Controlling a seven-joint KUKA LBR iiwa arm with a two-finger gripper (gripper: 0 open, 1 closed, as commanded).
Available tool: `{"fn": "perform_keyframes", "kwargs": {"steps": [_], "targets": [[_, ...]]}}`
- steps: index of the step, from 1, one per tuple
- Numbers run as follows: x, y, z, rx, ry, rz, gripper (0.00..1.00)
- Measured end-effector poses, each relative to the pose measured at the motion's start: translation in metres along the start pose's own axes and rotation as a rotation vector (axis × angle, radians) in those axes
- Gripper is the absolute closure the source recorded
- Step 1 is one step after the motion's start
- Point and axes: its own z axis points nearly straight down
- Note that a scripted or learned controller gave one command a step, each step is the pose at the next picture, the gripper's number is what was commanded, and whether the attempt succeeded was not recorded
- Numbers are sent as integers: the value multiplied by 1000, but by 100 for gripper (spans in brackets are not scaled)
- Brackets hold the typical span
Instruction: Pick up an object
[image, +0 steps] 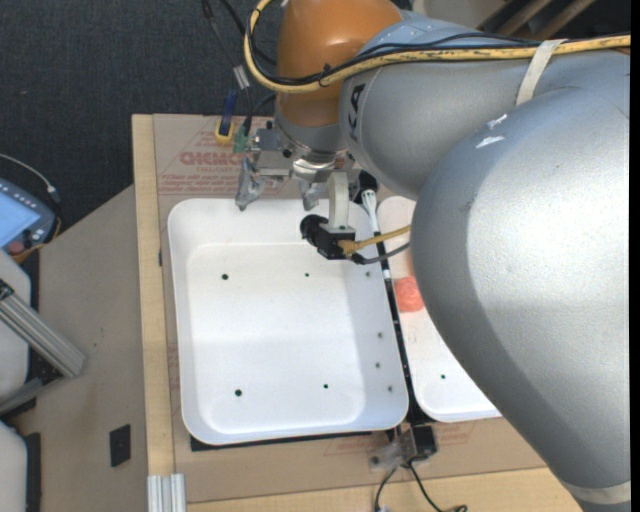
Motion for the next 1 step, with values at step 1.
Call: {"fn": "perform_keyframes", "kwargs": {"steps": [1], "targets": [[-41, -50, 109, 20, -8, 12, 0]]}}
